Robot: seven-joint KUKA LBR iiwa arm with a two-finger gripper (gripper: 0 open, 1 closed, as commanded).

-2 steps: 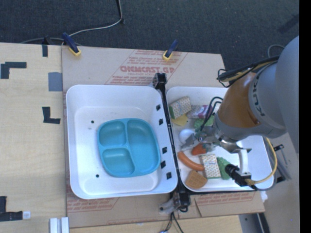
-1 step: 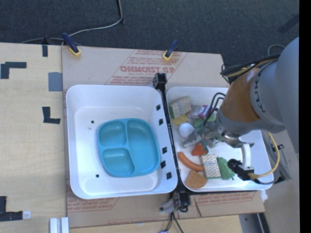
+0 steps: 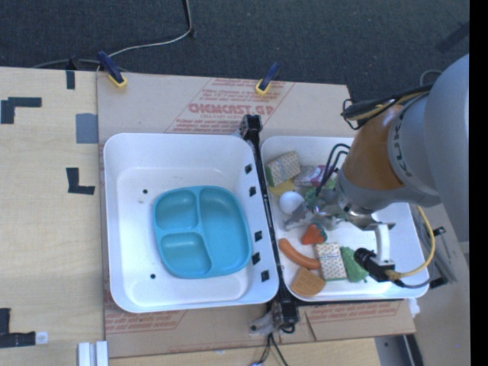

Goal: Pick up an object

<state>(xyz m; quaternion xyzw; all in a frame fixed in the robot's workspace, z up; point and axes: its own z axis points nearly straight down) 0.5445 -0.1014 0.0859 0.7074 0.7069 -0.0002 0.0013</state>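
- Currently the tool [image 3: 319, 213] is down inside the right bin [image 3: 404, 292], low over the pile of toy food; arm comes in from the right, orange band just above the wrist
- finger state: cannot tell; tip is buried in clutter and half hidden by the wrist; nothing visibly held
- red piece [image 3: 313, 235] sits just below the tool, touching or nearly so; cannot tell which
- white egg-like ball [image 3: 290, 201] just to the tool's left; grey piece [image 3: 296, 218] next to it, right by the tip
- speckled block [image 3: 283, 166] up and left of the tool, near the bin's far corner
- orange sausage-shaped item [image 3: 298, 255] below-left of the tool, lying at a slant
- cracker-like square [image 3: 330, 261] directly below the tool, with a green item [image 3: 352, 265] beside it on the right
- tan waffle-like round [image 3: 307, 282] furthest below, near the bin's front wall
- left bin [image 3: 126, 227] well apart to the tool's left; holds a blue divided plate [image 3: 202, 231] with three compartments, lying flat
- both bins sit on a cardboard sheet [image 3: 221, 105] on the counter [image 3: 38, 219]; yellow-and-blue clamps [image 3: 113, 71] on the sheet's far edge
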